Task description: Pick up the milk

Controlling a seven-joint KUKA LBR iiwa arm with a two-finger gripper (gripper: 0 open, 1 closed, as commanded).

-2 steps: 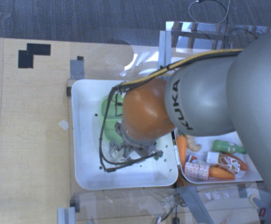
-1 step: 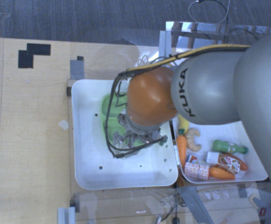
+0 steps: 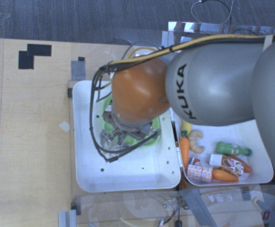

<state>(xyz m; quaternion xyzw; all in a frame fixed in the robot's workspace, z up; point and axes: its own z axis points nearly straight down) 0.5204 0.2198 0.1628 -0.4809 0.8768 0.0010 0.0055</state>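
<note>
Glossy grey arm (image 3: 222, 79), wooden bench (image 3: 28, 141)

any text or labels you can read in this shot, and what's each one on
"KUKA": black letters running down the grey arm.
The small carton in the right bin carries printing, too blurred to read.
The green bottle has a label, too small to read.
The pink patterned packet shows no legible words.
</note>
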